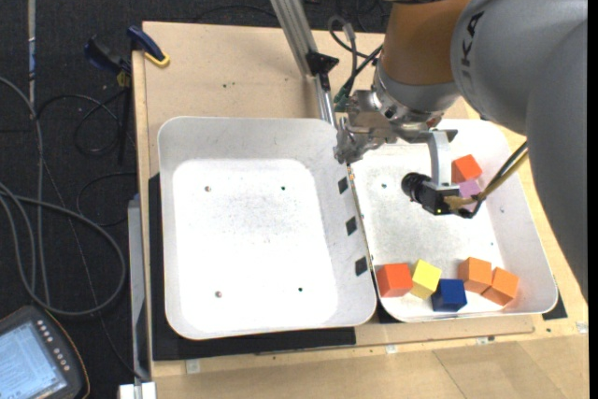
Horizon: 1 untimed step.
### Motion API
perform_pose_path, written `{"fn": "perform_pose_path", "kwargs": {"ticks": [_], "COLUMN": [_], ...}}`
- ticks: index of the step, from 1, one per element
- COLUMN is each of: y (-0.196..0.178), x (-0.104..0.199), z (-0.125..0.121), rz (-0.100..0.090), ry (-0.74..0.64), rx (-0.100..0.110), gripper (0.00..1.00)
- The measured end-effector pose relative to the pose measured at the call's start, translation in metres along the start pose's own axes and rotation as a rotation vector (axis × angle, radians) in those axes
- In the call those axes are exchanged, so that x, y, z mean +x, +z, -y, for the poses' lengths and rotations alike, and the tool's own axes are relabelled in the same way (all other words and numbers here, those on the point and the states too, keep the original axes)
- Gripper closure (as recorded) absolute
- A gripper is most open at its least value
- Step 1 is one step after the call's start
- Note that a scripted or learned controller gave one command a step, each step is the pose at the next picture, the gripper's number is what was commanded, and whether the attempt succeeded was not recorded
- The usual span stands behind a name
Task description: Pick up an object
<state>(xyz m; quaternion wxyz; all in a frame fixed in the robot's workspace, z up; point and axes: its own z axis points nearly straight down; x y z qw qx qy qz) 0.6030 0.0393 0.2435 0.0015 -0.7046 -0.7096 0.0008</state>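
Five smooth, perhaps plastic cubes (425, 277) line the right bin's (397, 221) front.

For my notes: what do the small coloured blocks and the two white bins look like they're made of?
Yellow block and blue block: flat matte colour, sharp edges, no glare. They are probably painted wood or foam, but I can't tell which. Left bin and right bin: likely moulded plastic, judging by the rounded corners and raised rims, with a dull finish and grey scuffing on the floors.

A blue clamp (142, 40) sits at the bench (234, 75) corner.
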Motion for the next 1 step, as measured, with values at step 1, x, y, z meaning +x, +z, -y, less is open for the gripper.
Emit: {"fn": "perform_pose_path", "kwargs": {"ticks": [1], "y": [-0.0022], "x": [0.0499], "z": [-0.0047], "rz": [0.000], "ry": [0.000], "rx": [-0.005], "gripper": [1.00]}}
